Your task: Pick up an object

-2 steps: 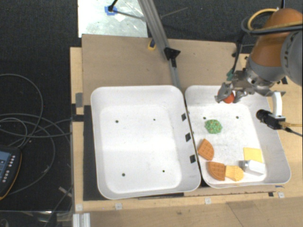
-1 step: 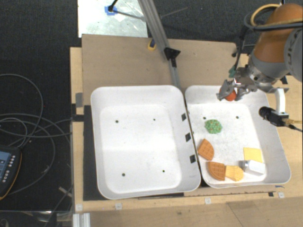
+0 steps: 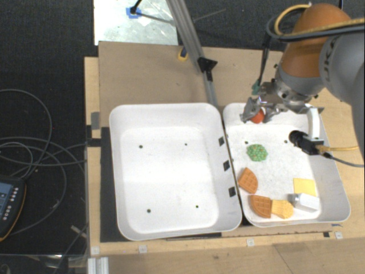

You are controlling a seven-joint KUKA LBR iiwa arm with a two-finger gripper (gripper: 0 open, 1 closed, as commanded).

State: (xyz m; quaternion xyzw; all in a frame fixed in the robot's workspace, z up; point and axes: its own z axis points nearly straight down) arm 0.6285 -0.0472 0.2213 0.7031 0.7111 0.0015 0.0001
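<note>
One object: a small red-orange piece [image 3: 258, 117] is seen at the gripper [image 3: 255, 114], far end of the right bin [image 3: 336, 207].
Jaws: closure cannot be told.
Handling: judged light, rounded, possibly slippery; best taken across its middle.
Neighbours: green disc [image 3: 256, 152], orange wedges [image 3: 248, 181] lie nearer.

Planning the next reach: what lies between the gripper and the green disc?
In the camera view, only bare white bin floor separates the gripper, with a small red-orange object at its tip, from the green disc.
</note>
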